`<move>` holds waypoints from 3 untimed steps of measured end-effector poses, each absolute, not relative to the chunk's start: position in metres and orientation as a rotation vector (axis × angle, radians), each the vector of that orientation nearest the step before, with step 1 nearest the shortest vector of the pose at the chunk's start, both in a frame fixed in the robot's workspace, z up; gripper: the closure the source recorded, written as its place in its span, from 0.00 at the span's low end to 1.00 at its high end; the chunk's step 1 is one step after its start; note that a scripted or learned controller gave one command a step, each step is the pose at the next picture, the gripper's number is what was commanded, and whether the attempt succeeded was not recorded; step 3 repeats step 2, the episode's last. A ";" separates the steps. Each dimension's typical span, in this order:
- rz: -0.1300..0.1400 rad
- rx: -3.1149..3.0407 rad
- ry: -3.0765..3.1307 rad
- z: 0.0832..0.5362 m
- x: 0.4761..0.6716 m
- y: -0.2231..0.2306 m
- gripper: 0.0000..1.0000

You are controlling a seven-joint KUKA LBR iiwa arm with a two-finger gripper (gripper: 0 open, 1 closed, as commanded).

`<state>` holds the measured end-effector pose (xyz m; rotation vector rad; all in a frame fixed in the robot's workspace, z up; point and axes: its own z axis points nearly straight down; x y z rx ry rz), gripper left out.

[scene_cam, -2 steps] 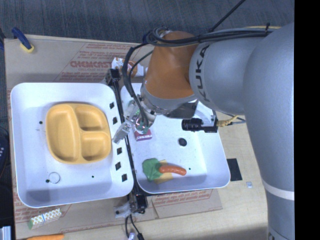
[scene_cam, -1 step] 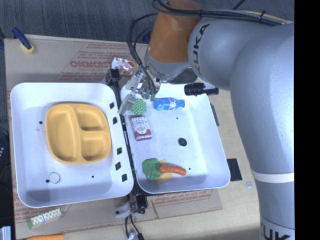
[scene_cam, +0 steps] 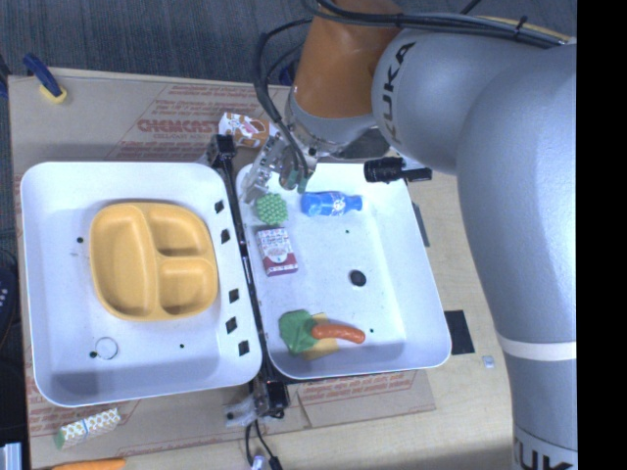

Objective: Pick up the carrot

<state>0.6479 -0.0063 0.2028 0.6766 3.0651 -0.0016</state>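
Carrot (scene_cam: 337, 334) lies flat at the right bin's (scene_cam: 416, 262) near edge, long axis left-right, leafy end pointing left. Claw (scene_cam: 279, 171) hovers over the far edge, grip unreadable.

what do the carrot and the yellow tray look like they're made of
The carrot looks like moulded toy plastic: smooth, even orange with a slight sheen, and a green leafy end that looks soft, perhaps felt or rubber. The yellow tray looks like hard matte plastic: one uniform colour, with rounded moulded compartments. Neither can be settled by looks alone.
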 end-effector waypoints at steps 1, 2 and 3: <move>-0.002 0.041 3.139 0.286 0.619 -0.012 1.00; -0.001 0.151 3.140 0.248 0.551 0.015 1.00; -0.001 0.151 3.140 0.248 0.551 0.015 1.00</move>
